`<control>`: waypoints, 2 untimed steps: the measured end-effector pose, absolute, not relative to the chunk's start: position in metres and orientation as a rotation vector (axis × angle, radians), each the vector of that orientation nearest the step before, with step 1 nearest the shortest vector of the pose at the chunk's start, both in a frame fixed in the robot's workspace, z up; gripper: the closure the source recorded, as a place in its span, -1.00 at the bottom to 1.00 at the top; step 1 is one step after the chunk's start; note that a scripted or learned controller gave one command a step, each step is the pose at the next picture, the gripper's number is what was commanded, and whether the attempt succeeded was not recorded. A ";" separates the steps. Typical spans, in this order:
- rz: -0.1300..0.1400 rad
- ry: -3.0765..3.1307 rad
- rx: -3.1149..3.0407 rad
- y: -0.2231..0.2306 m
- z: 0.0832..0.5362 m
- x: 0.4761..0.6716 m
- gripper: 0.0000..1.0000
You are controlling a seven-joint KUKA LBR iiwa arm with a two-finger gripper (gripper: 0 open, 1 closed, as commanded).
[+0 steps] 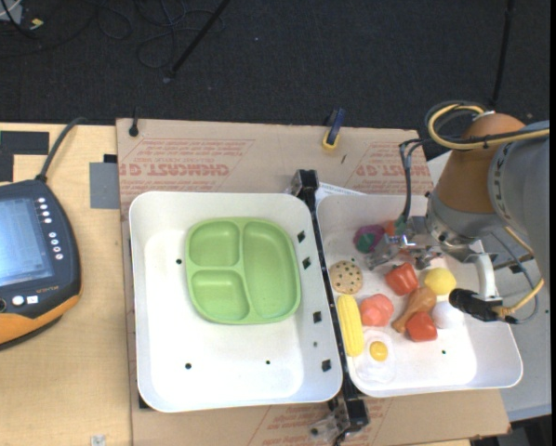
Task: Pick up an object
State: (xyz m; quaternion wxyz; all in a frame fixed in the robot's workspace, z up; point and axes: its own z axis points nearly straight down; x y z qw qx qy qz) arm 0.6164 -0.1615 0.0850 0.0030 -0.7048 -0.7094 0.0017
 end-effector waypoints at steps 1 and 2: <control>0.003 -2.224 -2.213 -0.163 0.098 0.617 1.00; -0.004 -2.223 -2.225 -0.161 0.161 0.620 1.00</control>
